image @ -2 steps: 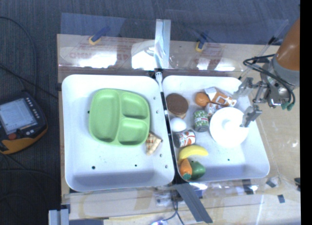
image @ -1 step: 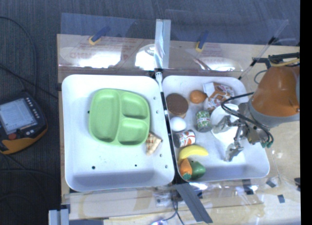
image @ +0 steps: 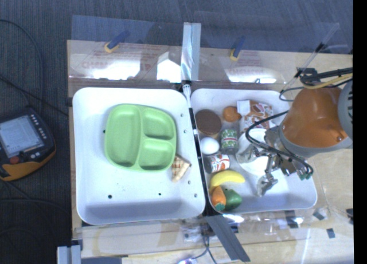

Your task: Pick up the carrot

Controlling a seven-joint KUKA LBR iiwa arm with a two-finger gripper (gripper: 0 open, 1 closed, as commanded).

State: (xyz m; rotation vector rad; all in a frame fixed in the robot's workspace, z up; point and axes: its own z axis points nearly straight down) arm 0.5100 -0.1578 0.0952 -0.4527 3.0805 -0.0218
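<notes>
The carrot is a short orange piece with a green leafy top. It lies at the front left corner of the right bin, just below a yellow banana. My gripper hangs low over the right bin's front middle, to the right of the carrot and apart from it. Bare white floor lies between them. The grey arm with its orange band reaches in from the right and covers the bin's right part.
The right bin also holds a brown disc, an orange ball, a green can, a white egg, a small printed can and a printed packet. In the left bin sit a green divided plate and a sandwich wedge.
</notes>
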